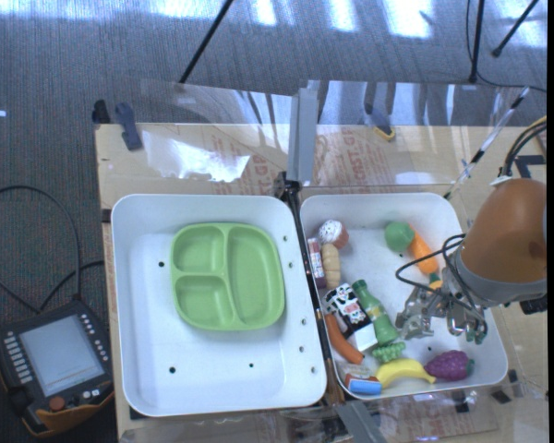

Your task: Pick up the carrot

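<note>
In the camera view, two shallow white bins sit side by side on the bench. The left bin [138,358] holds a green divided plate [228,276], lying flat toward its upper middle.

The right bin [475,238] holds a scatter of toy foods. The carrot [343,340] lies at a slant near the bin's left wall, just below a black-and-white cow-patterned carton [346,306] and beside a green bottle [374,315]. A second orange piece with a green top [411,244] lies near the upper right of the bin. A small round brownish item [332,233] and a pale corn-like piece [331,262] sit by the upper left wall. Along the lower edge lie a banana [404,372] and a bunch of purple grapes [450,365].

The gripper [440,319] hangs low over the right side of that bin, above the grapes and well apart from the carrot. Whether it is open or closed I cannot tell, and nothing shows clearly in its grasp. The arm reaches in from the right, its orange band [508,233] above the wrist.
</note>
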`<move>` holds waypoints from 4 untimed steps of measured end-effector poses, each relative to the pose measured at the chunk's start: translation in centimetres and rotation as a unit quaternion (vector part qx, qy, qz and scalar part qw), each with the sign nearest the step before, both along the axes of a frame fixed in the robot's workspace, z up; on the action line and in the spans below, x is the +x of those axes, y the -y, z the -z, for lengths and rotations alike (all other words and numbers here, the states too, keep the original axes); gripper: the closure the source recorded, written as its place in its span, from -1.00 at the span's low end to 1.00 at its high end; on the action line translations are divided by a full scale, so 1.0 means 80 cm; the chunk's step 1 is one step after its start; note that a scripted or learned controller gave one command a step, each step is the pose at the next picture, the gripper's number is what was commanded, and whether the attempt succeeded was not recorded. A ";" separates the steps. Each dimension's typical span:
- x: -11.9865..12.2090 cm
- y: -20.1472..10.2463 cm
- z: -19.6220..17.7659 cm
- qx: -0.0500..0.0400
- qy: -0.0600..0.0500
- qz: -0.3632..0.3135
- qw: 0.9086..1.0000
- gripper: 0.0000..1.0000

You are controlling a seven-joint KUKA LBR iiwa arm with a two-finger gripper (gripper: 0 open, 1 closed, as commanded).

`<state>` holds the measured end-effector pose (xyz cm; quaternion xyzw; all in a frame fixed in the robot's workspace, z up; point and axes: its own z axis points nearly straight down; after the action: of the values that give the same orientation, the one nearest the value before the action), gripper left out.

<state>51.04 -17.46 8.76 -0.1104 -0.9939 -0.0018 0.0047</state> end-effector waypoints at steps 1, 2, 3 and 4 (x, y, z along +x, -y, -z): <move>0.003 0.001 -0.004 -0.001 0.004 0.000 1.000 -1.00; 0.053 -0.015 0.001 -0.002 0.004 0.093 0.996 -1.00; 0.147 0.025 0.001 -0.003 0.004 0.191 0.982 -1.00; 0.150 0.023 -0.014 -0.003 0.006 0.188 0.982 1.00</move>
<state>63.05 -19.27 9.90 -0.2952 -0.9554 -0.0001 -0.0016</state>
